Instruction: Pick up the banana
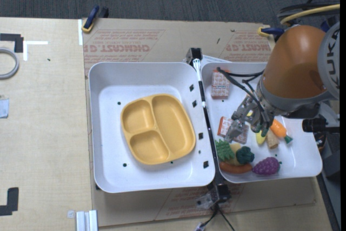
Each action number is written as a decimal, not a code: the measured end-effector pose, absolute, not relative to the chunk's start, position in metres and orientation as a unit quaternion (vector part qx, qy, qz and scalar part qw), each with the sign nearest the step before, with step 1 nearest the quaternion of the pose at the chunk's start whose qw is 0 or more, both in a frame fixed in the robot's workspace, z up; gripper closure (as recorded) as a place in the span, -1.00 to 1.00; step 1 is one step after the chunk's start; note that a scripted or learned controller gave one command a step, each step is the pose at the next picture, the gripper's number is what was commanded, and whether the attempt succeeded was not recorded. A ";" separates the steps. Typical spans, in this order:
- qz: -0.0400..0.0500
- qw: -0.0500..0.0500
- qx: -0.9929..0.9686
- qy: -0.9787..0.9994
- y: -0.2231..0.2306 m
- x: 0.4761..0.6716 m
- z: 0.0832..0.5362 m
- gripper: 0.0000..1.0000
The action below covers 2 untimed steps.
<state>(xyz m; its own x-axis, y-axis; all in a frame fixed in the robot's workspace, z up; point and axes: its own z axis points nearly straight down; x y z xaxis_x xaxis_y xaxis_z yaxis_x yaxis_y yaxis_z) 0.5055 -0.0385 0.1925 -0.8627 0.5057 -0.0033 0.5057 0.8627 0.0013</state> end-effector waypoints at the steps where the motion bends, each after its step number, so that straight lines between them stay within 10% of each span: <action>1: 0.000 0.001 0.253 0.967 -0.021 0.604 0.192 1.00; 2: 0.000 0.001 0.253 0.967 -0.021 0.604 0.192 -1.00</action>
